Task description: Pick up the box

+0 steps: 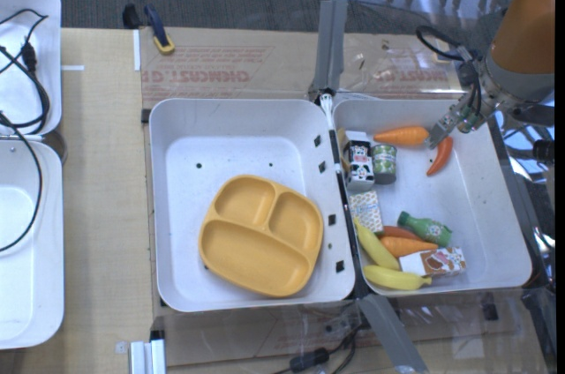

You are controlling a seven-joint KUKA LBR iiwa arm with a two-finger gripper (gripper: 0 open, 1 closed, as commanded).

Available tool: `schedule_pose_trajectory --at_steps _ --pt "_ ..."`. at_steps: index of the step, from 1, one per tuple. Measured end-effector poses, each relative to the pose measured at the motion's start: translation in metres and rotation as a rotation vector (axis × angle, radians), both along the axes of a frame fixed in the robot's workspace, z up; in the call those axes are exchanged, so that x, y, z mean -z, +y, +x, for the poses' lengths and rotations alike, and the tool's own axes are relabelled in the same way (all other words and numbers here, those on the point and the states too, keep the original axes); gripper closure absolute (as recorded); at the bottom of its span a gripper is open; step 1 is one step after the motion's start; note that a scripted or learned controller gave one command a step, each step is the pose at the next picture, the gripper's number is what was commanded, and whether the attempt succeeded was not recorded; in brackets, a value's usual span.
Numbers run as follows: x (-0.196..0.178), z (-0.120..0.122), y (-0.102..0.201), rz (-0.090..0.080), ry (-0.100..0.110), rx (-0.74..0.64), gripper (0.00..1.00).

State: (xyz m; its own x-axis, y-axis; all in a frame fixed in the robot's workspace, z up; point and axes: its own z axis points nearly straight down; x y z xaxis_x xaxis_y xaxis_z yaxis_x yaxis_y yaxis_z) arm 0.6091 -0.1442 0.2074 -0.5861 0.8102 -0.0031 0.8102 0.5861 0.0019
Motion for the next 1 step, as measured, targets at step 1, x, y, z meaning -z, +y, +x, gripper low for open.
schedule_pose_trajectory --at_steps 1 --pt "0.0002 -0.0002 -0.0003 0.0 0.001 0.0 0.0"
